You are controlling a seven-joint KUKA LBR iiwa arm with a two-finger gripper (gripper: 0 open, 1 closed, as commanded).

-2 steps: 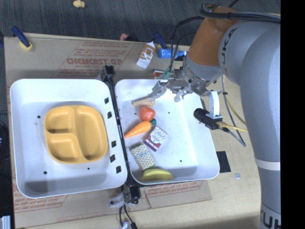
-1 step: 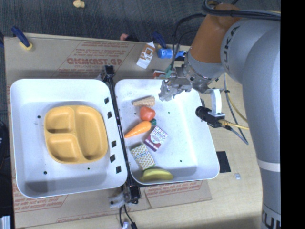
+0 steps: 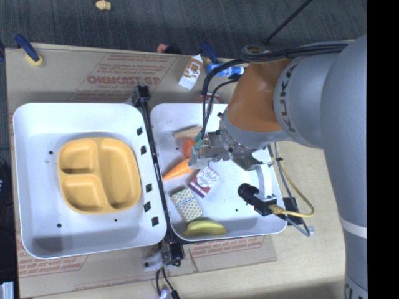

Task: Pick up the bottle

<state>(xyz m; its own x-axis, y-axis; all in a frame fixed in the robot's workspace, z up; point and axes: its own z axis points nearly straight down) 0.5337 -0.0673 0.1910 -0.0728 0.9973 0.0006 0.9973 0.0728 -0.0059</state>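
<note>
Two shallow white plastic bins sit side by side on a brown printed cardboard sheet (image 3: 118,73); the left bin (image 3: 31,167) holds a glossy yellow three-compartment tray (image 3: 98,174). In the right bin (image 3: 274,224) lie an orange carrot-shaped toy (image 3: 176,170), a checkered packet (image 3: 186,204) and a yellow-green banana (image 3: 206,228). No bottle can be made out. Reaching from the right, the grey arm's gripper (image 3: 206,149) hangs low over this bin, its state unclear.
</note>
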